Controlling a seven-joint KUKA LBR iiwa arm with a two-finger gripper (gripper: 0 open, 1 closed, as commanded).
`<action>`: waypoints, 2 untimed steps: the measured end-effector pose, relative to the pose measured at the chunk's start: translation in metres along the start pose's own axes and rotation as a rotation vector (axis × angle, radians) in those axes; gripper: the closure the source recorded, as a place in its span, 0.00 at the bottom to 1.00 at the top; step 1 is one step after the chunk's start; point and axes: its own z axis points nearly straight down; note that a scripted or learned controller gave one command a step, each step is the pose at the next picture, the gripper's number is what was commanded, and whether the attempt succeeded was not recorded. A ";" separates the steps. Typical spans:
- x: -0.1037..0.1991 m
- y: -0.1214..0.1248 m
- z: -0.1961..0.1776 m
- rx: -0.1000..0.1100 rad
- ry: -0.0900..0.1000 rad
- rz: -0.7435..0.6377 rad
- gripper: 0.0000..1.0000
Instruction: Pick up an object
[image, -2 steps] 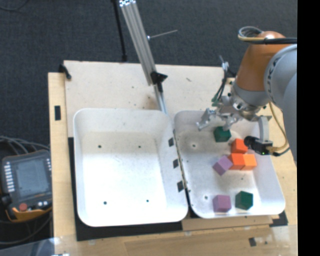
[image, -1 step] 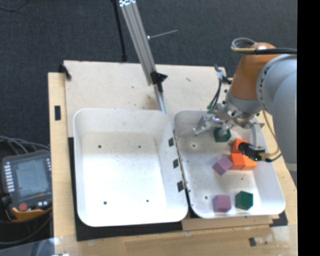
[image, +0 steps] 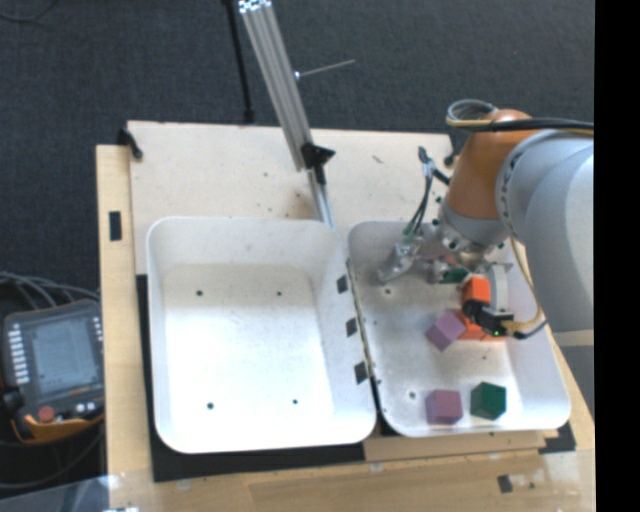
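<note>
Bench (image: 200, 180) of pale wood carries two shallow white bins side by side. At the far left, off the bench, a grey hand-held control pad (image: 52, 360) with a screen lies beside cables. The left bin (image: 170, 245) shows some small dark dots on its floor. A slanted metal rail (image: 283, 95) comes down from the far side and ends near the place where the two bins meet.

The right bin (image: 385, 395) holds the objects. A purple block (image: 444, 405) and a dark green block (image: 488, 400) sit just beside each other near the near wall. A second purple block (image: 446, 330), tilted, lies more to the middle, and an orange object (image: 477, 292) is just beside it on the right, partly hidden by the wrist.

The arm (image: 545, 210) reaches in from the right, with its orange band above the wrist. The gripper (image: 440, 262) is low over the far part of the right bin. I cannot tell how far it is open, and no block is seen inside it.
</note>
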 end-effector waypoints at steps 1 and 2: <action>-0.001 0.001 -0.014 -0.006 0.000 0.002 1.00; 0.001 -0.005 -0.064 -0.007 0.001 0.002 1.00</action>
